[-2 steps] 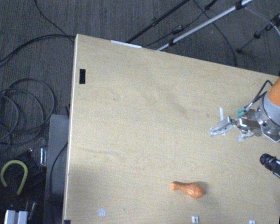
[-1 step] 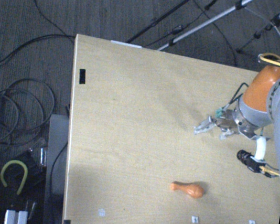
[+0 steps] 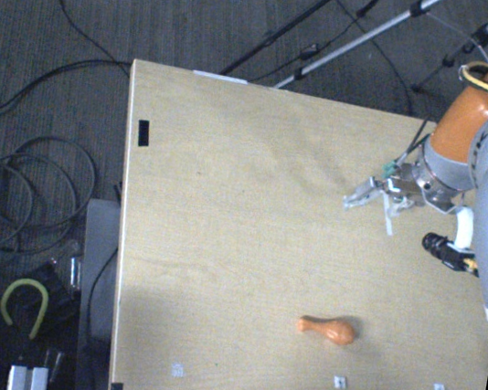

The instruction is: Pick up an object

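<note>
A small orange pear-shaped object (image 3: 329, 330) lies on its side on the tan bench top (image 3: 219, 232), in the lower right part of the view. My gripper (image 3: 371, 210) hangs over the upper right of the bench, well behind the orange object and apart from it. Its two pale fingers (image 3: 355, 199) are spread open with nothing between them. The grey arm with its orange band (image 3: 468, 120) comes in from the right edge.
Small black and white markers (image 3: 340, 381) dot the bench near its front and left edges. Off the bench's left side the floor holds coiled cables (image 3: 22, 189) and tools (image 3: 22, 301). Stand legs (image 3: 364, 34) cross the floor behind the bench.
</note>
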`<state>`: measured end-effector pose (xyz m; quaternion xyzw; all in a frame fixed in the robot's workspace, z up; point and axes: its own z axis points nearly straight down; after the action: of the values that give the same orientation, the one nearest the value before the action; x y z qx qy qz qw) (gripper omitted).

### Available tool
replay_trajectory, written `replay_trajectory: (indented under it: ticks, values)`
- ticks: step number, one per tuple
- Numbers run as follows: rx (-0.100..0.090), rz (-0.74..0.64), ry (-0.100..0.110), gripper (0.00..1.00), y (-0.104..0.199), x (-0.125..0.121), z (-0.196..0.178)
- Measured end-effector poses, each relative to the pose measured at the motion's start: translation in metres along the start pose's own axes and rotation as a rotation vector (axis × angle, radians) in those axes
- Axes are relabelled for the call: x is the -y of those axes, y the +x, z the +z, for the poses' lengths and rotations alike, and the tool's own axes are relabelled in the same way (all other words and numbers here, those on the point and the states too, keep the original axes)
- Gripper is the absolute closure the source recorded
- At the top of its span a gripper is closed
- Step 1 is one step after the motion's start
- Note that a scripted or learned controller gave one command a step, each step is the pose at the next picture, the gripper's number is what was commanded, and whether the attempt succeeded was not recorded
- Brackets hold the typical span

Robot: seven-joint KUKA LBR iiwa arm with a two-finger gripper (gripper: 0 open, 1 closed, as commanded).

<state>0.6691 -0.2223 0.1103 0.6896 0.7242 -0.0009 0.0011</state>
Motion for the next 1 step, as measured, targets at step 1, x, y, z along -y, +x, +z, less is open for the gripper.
replay_trajectory:
  ticks: [1]
  values:
    - [0.0,-0.297,0.001,0.0,0.0098,-0.0004,0.0258]
